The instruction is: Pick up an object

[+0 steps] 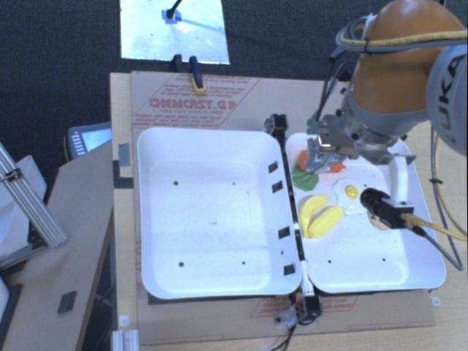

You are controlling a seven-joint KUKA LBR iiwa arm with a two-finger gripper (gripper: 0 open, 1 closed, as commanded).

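Green toy, probably light, stiff, slick plastic, lies in the bin just beneath our pincer; we cannot tell whether the pincer is open. We would grip its narrow middle.

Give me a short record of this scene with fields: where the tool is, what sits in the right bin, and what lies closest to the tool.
arm: reaches in from the view's right
tool: low over the far left corner of the right bin
bin contents: green item, orange item, fried egg toy, yellow banana
closest to tool: green item, just beneath it
held: cannot tell
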